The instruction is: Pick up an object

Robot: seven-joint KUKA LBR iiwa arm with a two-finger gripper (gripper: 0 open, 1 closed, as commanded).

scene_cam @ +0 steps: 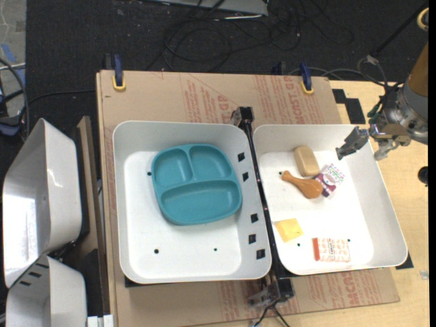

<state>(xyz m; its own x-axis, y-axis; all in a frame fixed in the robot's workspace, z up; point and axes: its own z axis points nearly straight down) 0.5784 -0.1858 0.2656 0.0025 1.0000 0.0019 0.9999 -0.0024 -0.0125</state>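
The gripper (364,144) hangs spread open with nothing between its fingers, over the right white bin's (388,203) upper right edge. Just to its left lie a tan rounded block (306,160), a brown wooden drumstick-shaped piece (303,183) and a small pink-and-white printed packet (331,178), its writing too small to read. Farther off, a yellow square (288,229) and an orange-and-white printed card (332,249). A teal divided plate (196,183) sits in the left white bin (129,237).

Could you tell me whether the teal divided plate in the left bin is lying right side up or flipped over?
Right side up: the teal divided plate shows its three recessed compartments facing the camera.
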